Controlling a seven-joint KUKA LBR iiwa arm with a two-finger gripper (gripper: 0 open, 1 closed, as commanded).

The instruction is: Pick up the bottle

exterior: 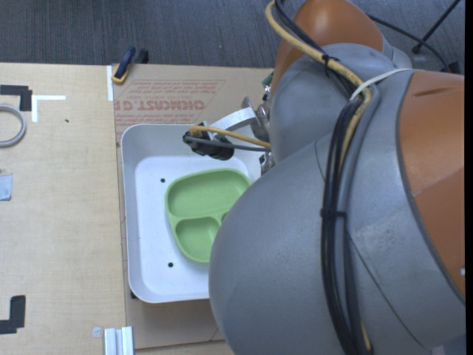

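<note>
My grey arm (347,220), with its orange band (332,21), leans over the bench from the right and hides the right side of the white bin (144,198). A black cable fitting (211,148) with a yellow cable juts out from the arm over the bin's far edge. A pale green divided plate (199,205) lies in the bin, partly under the arm.
The bin sits on a cardboard sheet (170,98) with red print. A small blue and yellow tool (126,63) lies at the bench's far edge. The bare wooden bench top (59,198) stretches to the left, with black marks and a metal ring (9,126).
</note>
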